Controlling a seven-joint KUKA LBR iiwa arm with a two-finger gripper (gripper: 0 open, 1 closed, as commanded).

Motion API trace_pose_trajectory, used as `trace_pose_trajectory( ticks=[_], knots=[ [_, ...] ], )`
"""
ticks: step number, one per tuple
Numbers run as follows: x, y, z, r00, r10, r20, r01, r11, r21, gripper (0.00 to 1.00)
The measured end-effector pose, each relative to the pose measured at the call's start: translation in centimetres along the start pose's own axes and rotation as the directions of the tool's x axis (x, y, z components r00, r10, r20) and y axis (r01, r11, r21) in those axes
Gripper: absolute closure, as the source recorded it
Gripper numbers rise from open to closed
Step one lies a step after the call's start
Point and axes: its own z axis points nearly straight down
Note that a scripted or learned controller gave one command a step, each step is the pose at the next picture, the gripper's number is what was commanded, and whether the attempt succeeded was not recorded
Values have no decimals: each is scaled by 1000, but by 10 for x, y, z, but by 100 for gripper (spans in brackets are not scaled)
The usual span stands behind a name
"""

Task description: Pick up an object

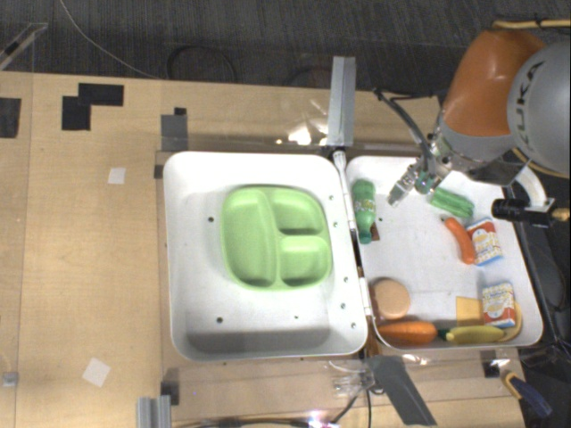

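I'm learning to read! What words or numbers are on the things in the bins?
None can be read.
Green bottle: label too blurred.
Small carton with a red and blue print: too small to read.
Second carton: print too blurred.
Green divided tray: no writing.

A pale wood worktop (80,266) fills the left and centre of the frame. Black patches (89,103) mark its upper left, and small pale squares (117,176) lie further down. Along the top runs dark grey carpet (223,16), crossed by a thin cable (89,34). A grey metal post (342,101) stands at upper centre.
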Motion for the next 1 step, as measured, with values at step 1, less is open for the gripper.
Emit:
trace_pose_trajectory(
  ticks=[1],
  knots=[
    [-50,2,-30,999,52,7,-52,999,-2,100]
  ],
)
